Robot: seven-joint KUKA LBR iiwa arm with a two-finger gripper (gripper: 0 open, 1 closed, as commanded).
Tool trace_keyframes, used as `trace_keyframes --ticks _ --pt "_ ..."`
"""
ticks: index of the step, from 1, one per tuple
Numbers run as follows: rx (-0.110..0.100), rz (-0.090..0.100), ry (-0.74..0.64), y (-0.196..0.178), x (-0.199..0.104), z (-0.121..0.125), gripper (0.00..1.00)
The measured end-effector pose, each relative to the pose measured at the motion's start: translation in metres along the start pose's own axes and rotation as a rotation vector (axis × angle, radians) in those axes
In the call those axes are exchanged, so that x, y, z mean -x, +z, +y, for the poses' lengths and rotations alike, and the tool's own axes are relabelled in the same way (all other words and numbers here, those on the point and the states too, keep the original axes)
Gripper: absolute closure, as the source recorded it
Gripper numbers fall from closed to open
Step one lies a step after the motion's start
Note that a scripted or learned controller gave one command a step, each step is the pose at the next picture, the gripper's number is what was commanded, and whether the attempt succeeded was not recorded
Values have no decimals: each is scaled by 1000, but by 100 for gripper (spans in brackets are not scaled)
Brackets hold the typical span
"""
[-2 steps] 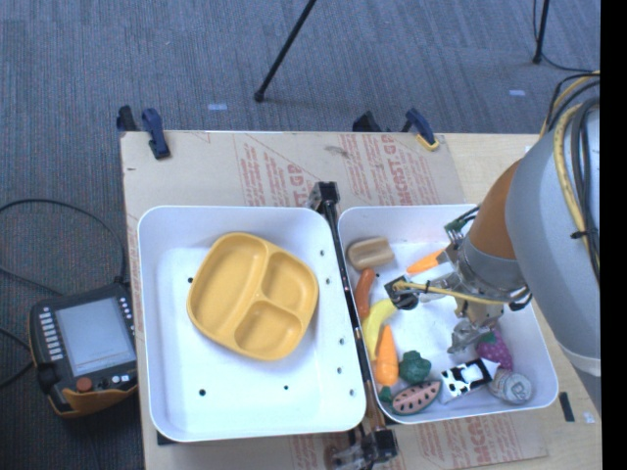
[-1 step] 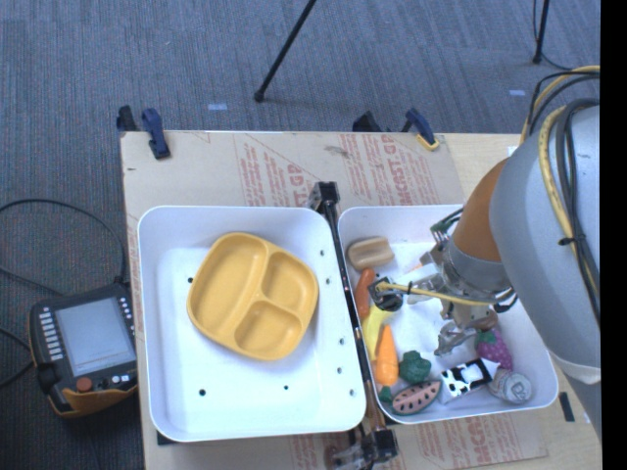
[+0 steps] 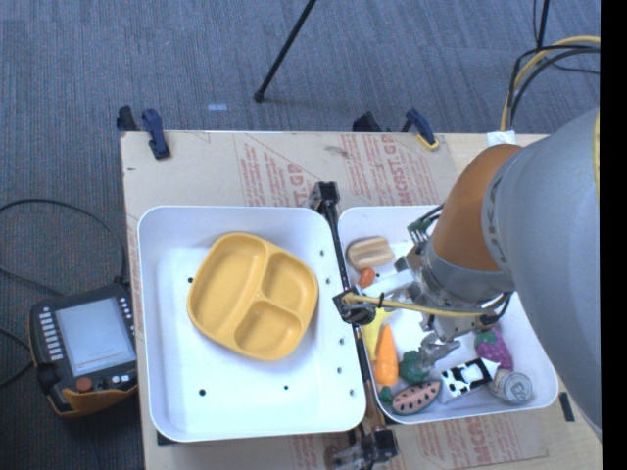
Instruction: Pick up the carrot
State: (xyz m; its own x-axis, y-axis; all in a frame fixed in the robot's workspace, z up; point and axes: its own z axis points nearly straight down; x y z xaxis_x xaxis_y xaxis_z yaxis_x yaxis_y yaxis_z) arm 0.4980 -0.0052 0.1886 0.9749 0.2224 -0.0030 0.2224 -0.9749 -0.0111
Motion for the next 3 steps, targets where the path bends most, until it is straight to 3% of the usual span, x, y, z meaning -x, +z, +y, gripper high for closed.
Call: trace_keyframes --ticks 1,3 --pt "2 -10 18 4 20 -21 0" --pt "3 -9 21 4 20 -20 0"
